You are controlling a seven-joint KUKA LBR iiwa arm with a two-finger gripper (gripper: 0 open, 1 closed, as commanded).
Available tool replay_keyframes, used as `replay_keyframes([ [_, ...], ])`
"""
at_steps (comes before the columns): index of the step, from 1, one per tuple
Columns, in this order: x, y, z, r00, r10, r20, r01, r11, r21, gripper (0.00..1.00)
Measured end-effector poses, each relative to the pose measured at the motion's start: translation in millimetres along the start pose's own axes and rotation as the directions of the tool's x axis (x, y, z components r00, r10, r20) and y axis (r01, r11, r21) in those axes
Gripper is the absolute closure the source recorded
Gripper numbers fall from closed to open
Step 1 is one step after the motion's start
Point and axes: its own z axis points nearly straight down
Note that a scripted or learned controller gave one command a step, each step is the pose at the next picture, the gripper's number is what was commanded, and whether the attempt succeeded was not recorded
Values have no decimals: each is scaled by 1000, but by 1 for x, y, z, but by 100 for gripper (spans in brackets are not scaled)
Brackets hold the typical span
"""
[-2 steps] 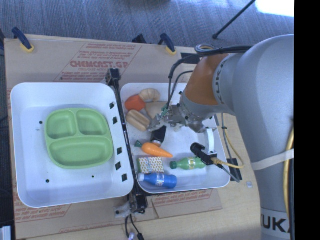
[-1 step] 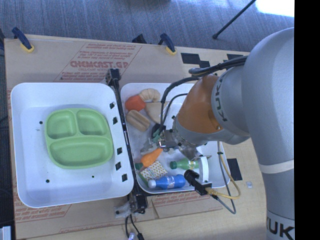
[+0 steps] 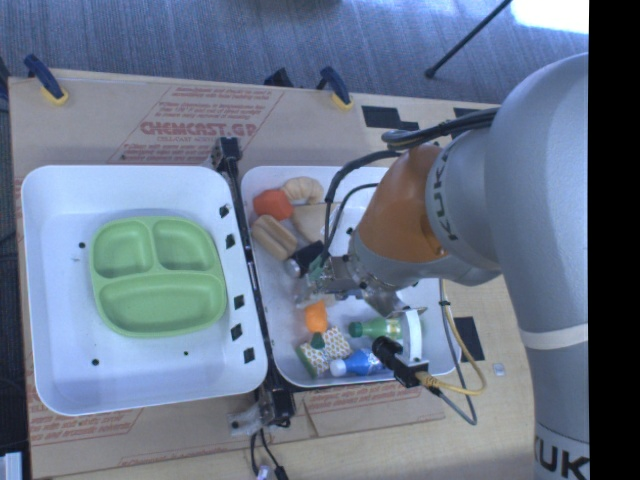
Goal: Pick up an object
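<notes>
The big grey robot arm with the orange band [image 3: 420,213] reaches down into the right shallow white plastic bin [image 3: 432,348], and its pincer [image 3: 322,273] sits low in the middle of the toys; I cannot tell what state the pincer is in. The toys lie packed close together, so it could grab two at once, or push one away and catch nothing. The small round orange ball [image 3: 316,317] just below it looks smooth and could roll off. The tan wooden-looking roll [image 3: 273,235] is round too and may slip. The green plastic bottle [image 3: 382,328] looks shiny and slick. In the left shallow white bin [image 3: 40,298] lies a flat, smooth light green plastic tray with three sections [image 3: 158,276].
</notes>
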Motion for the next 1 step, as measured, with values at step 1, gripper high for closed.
replay_keyframes([
  [1, 16, -11, -112, 1000, 6, 1, -6, 1000, -6, 100],
])
